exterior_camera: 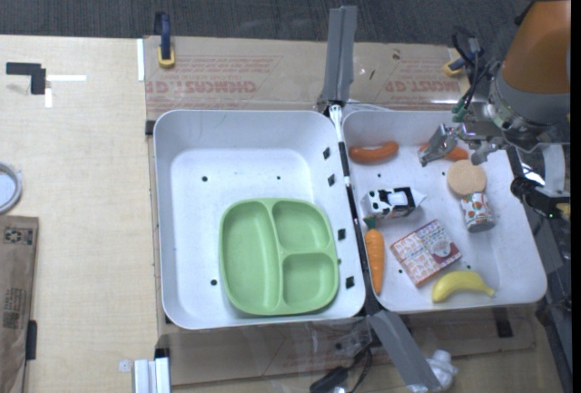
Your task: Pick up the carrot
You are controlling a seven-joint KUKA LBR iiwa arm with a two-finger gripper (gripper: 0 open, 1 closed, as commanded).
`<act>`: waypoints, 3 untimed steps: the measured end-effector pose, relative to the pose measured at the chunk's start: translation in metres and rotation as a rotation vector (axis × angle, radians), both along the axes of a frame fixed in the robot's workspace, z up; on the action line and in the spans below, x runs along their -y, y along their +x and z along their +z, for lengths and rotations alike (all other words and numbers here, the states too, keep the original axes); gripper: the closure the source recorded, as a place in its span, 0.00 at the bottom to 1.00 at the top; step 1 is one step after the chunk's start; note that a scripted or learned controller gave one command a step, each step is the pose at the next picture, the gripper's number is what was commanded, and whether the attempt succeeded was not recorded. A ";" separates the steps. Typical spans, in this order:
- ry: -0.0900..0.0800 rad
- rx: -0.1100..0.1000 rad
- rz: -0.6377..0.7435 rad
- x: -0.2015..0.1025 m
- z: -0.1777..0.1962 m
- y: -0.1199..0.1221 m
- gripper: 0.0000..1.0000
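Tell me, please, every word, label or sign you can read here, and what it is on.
"CHEMCAT GF...", upside down, repeated: red print on the cardboard behind the bins.
Recycling sign: on the brown bag at the left edge; its small print is too blurred to read.
Box and can in the right bin: printing too small to read.

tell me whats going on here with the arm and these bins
A grey and orange robot arm reaches in over the right bin, its pincer hovering near the far edge beside a sausage. It is meant to pick up the carrot, which lies untouched by the bin's left wall. The left bin holds a green divided plate.
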State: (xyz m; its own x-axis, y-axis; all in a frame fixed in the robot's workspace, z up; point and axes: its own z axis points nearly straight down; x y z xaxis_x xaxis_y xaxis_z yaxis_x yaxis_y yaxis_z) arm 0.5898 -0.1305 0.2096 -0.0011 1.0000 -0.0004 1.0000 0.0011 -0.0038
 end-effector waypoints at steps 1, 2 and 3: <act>0.003 0.001 0.485 -0.024 -0.109 -0.050 0.00; 0.003 0.005 0.667 -0.012 -0.117 -0.071 0.00; 0.002 0.004 0.850 -0.040 -0.019 -0.051 0.00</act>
State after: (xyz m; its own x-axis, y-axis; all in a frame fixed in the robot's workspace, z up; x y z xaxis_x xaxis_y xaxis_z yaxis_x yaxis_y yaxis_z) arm 0.5391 -0.0901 0.1909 -0.7522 0.6589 -0.0006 0.6589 0.7522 0.0005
